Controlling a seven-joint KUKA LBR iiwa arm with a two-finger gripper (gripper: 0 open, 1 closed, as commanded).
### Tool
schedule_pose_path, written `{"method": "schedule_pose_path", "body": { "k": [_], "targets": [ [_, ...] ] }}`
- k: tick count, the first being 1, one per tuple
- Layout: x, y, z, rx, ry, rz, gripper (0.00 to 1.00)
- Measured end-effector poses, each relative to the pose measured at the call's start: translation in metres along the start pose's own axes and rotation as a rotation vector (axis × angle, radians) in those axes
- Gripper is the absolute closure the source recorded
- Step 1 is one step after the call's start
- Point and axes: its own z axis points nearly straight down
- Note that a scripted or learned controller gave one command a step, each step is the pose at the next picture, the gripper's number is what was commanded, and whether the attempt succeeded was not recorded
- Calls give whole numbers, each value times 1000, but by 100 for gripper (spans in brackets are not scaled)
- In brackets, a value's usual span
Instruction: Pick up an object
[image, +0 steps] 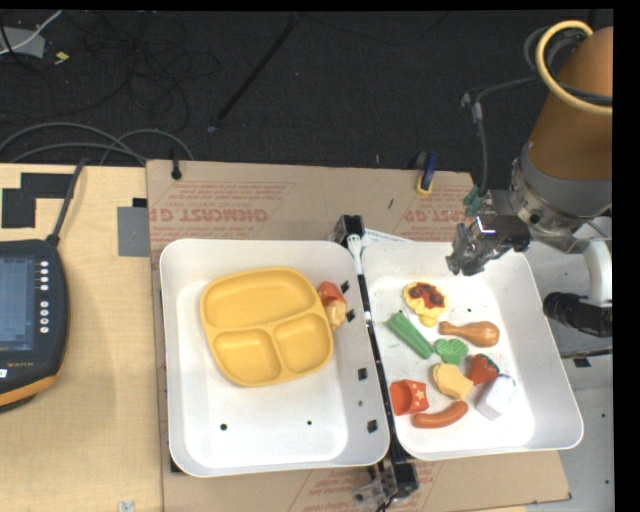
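Observation:
The right bin (540, 300) holds several toy foods: a yellow piece with red topping (425, 298), a green stick (409, 334), a brown drumstick (472, 331), a green broccoli piece (452, 350), a red cup (408, 396) and a red sausage (440, 415). My gripper (468, 256) hangs over the bin's far edge, up and to the right of the yellow piece. Nothing shows between its fingers.
The left bin (190, 400) carries a yellow divided tray (266, 326), with a small red and yellow toy (332, 301) at the tray's right. A tablet controller (25, 315) lies at the far left. Cables run across the dark floor behind.

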Motion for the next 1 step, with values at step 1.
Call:
{"method": "schedule_pose_path", "body": {
  "k": [1],
  "targets": [
    [68,-58,-12,11,2,0,100]
  ]
}}
